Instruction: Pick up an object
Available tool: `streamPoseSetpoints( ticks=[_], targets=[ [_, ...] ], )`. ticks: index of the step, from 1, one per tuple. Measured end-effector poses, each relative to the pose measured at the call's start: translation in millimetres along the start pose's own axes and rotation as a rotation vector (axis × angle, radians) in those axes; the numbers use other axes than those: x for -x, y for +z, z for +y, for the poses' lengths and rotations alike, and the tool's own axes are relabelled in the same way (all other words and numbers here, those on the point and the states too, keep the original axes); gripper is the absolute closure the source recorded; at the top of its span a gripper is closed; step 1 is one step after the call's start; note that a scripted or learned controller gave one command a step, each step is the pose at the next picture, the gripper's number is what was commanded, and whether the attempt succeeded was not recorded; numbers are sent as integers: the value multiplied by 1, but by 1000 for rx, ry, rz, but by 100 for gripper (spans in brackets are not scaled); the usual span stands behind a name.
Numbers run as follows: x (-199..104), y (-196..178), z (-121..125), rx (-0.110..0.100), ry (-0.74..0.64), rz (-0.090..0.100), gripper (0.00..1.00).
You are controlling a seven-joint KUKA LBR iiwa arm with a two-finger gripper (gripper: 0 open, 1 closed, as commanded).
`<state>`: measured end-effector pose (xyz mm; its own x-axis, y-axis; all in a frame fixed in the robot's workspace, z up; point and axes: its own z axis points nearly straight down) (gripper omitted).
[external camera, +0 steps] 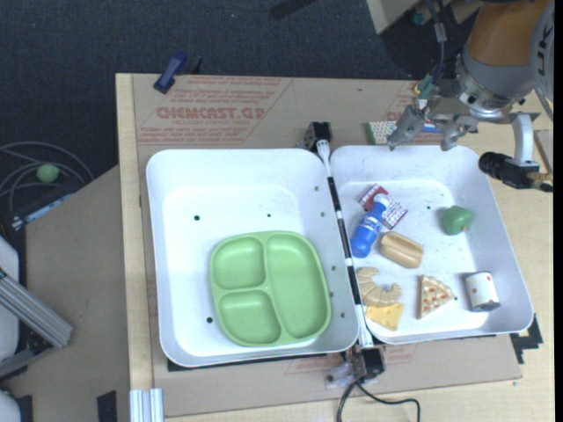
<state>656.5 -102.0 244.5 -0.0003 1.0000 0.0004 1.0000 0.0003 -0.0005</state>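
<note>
The right bin [501, 236] holds several small items. A blue bottle [365, 231] lies beside a red and white packet [382, 204]. A tan bread roll [401, 250] and a green lump [456, 220] sit nearby. Nearer the front are a pizza slice [434, 295], a small can [480, 290], a croissant [376, 281] and a yellow cheese wedge [388, 314]. My gripper [422, 140] hangs above the bin's far rim, well behind all of them. Its fingers are spread open with nothing between them.
The left bin [176, 200] carries a green divided plate [268, 287]. A black clamp [318, 134] sits where the two bins meet at the back. A dark fitting [506, 167] juts over the right bin's far right corner. A blue object [171, 72] lies on the bench's back left.
</note>
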Motion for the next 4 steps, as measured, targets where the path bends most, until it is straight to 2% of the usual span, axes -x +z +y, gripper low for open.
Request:
streamPoseSetpoints(
  ticks=[1,2,3,4],
  targets=[
    [-46,61,-41,-2,-1,0,0],
    [7,123,-75,4,1,1,0],
    [25,160,10,1,0,-1,0],
    [3,160,-4,-1,-1,0,0]
  ],
)
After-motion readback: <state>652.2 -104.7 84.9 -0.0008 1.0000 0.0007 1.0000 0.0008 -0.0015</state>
